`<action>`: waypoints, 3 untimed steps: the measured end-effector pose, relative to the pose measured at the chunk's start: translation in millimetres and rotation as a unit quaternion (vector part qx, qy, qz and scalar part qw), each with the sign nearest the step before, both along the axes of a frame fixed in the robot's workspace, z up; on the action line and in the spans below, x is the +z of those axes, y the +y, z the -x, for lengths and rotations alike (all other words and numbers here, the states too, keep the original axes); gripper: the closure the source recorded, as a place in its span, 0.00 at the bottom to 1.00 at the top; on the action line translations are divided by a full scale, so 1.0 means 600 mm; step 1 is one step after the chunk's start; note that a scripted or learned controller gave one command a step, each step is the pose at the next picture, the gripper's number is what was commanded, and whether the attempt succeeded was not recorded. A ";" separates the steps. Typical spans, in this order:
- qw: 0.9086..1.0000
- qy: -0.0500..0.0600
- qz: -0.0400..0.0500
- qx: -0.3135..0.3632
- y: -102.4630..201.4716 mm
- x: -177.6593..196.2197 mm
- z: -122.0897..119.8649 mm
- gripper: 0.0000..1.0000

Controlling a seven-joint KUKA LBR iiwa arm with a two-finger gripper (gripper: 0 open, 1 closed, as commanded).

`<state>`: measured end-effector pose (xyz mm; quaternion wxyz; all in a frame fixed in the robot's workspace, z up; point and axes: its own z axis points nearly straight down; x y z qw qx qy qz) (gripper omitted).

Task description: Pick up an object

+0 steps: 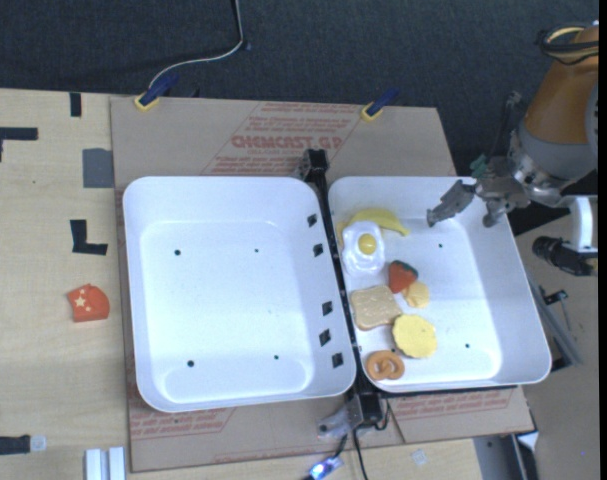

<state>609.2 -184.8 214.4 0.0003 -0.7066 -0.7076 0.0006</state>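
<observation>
A pale wooden bench [43, 268] fills the lower view under a dark backdrop, with a cardboard sheet [273, 138] laid beneath two shallow white bins. The left bin [223, 288] and the right bin [483, 298] sit side by side, touching along a black joint. The arm [563, 108] reaches in from the right, its claw [468, 206] spread apart over the right bin's far rim, pinching nothing. Toy food is clustered along that bin's left side: banana [378, 220], fried egg [363, 246], toast [374, 306], yellow disc [415, 336], strawberry [402, 274], pretzel [385, 365]. A red piece [89, 303] lies on the bench, well left of the bins.
</observation>
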 end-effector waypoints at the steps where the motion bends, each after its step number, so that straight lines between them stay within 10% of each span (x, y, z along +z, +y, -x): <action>1: 1.000 0.002 -0.001 0.003 0.093 -0.145 -0.053 0.00; 2: 1.000 -0.002 0.004 0.001 0.140 -0.212 -0.102 0.00; 3: 1.000 0.004 -0.001 -0.002 0.131 -0.182 0.068 0.00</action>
